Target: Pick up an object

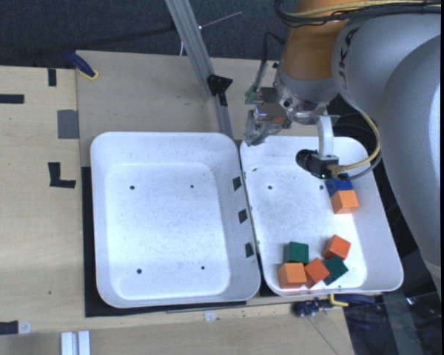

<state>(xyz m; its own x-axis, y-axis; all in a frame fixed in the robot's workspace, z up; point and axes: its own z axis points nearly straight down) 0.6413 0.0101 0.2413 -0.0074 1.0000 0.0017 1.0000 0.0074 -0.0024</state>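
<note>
My gripper hangs over the far left corner of the right bin, under the orange band of the arm. It is well away from the blocks. A blue block and an orange block lie together by the bin's right wall. At the near end lies a cluster: a green block, an orange block, a red-orange block, another orange block and a dark green block. Nothing shows in the gripper.
The left bin stands beside the right one, their rims touching at the middle. A grey metal rod slants down to the bins' far edge. A black cable loop hangs from the wrist over the right bin.
</note>
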